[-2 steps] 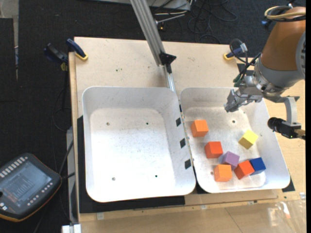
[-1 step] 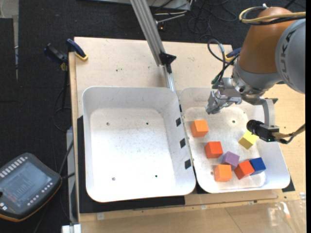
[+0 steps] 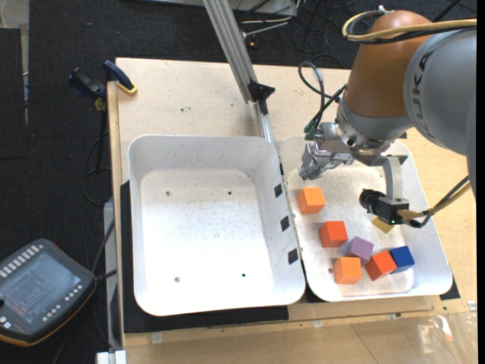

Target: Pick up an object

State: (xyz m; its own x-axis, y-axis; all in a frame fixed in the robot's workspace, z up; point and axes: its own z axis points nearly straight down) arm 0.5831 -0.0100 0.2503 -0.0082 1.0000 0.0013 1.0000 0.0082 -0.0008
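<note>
The tool (image 3: 312, 165) hovers over the right bin (image 3: 429, 268); whether it is apart or together, I cannot tell. The nearest orange cube (image 3: 311, 200) lies just at its six o'clock, apart from the other blocks.

Brightness: even and fairly strong over the pale wooden bench (image 3: 189, 89); the dark floor around it falls to near black.
Glare: the shallow white plastic left bin (image 3: 151, 226) is close to washed out, its rim edges barely separable from its floor.
Shadows: soft and short; a faint grey shade lies under the grey robot arm with the orange band (image 3: 394, 59), on the shallow white right bin (image 3: 432, 279) beside the left bin.
Sharpness: small coloured cubes right of the left bin look crisp; the arm's casing looks slightly soft.
Noise: the floor left of the left bin is grainy.
</note>
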